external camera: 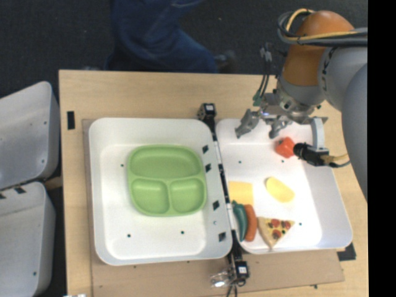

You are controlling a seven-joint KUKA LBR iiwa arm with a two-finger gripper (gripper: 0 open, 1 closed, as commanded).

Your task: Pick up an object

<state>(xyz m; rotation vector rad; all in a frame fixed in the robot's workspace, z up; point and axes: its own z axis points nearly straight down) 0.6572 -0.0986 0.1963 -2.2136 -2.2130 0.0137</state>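
My gripper (261,125) hangs over the far edge of the right bin (322,228), its two fingers spread apart with nothing between them. A small red object (284,147) lies just to the right of and nearer than the fingers, apart from them. Further toward the front lie a yellow oval piece (279,189), a yellow square slice (241,192), an orange-red sausage shape (250,222) beside a teal piece (239,214), and a pizza slice toy (274,229).
The left bin (105,228) holds a green divided plate (167,179). A black-clipped divider (218,178) runs between the bins. White chairs stand off the bench's left side. The wooden bench edge frames both bins.
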